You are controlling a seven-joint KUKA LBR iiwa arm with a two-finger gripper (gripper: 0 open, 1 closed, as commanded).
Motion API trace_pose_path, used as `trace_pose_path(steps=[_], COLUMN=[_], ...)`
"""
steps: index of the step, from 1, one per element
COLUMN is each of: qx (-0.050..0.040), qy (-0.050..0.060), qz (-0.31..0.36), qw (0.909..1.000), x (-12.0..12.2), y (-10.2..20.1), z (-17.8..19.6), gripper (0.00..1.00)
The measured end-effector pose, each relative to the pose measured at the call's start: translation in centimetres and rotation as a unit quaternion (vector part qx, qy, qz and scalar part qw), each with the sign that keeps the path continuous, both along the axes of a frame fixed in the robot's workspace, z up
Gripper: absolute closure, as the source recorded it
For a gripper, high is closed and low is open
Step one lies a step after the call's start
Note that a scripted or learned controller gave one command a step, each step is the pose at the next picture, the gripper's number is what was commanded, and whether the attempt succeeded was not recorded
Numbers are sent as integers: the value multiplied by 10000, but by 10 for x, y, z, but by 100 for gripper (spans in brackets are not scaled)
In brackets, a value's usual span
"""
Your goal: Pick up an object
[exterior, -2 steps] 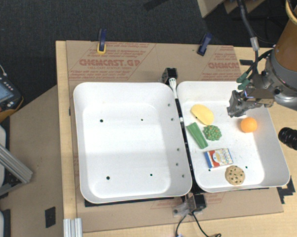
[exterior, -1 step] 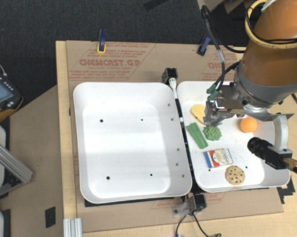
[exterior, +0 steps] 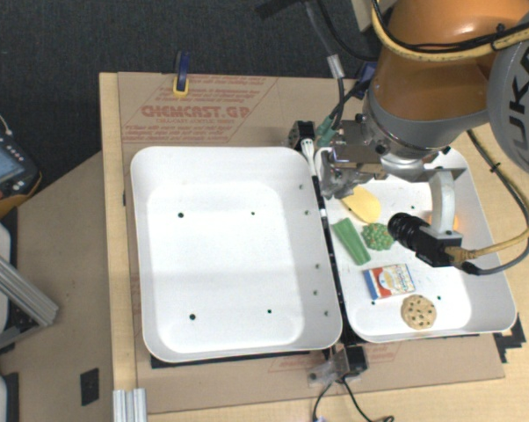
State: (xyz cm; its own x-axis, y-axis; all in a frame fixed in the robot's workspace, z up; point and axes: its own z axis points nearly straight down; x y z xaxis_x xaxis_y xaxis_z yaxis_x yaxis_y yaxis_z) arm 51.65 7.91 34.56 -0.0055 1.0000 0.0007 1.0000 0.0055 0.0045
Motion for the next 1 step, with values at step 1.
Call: trace_pose_path(steps=[1], qx=[26], qy=[-54], qz=[9], qw=[10000], x=[-38], y=[36], z=[125], gripper=[100])
